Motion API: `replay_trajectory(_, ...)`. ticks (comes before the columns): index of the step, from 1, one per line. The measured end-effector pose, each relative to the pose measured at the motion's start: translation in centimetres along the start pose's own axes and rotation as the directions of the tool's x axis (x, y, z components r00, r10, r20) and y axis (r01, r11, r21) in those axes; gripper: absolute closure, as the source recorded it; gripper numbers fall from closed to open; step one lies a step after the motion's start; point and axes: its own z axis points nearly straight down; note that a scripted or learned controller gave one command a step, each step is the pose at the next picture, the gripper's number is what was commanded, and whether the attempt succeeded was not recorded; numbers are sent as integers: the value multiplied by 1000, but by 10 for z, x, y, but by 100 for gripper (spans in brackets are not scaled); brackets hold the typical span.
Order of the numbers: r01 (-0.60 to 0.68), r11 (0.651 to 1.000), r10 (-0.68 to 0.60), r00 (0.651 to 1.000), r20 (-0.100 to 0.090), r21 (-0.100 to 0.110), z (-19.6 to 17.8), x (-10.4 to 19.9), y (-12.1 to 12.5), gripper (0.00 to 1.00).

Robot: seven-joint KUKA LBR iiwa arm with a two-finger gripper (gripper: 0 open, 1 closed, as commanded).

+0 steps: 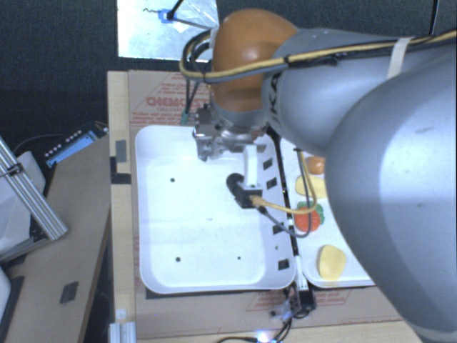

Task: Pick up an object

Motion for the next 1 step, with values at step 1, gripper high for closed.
replay_trajectory(1, 2, 1000, -2, 1000, -2, -7, -238, -38, 14, 100)
